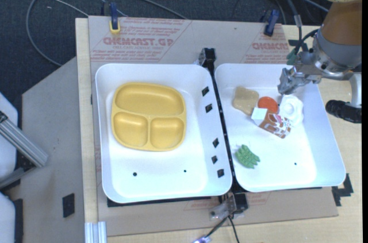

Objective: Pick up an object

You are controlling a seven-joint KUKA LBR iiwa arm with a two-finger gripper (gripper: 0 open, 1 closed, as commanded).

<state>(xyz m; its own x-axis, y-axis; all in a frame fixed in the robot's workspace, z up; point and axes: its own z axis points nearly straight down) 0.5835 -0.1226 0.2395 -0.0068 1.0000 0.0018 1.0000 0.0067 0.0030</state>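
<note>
In the right bin lie a tan bread slice, a red-orange round piece, a small brown and white packet with a light green block at its left end, a white round piece and a green leafy toy. My gripper hangs over the back of this bin, just above and right of the red-orange piece, near the white one. Nothing shows between its fingers.
The left bin holds a yellow divided plate. A row of black clips runs along the divider between the bins. Blue clamps sit at the board's back edge. Cables trail across the dark floor behind.
</note>
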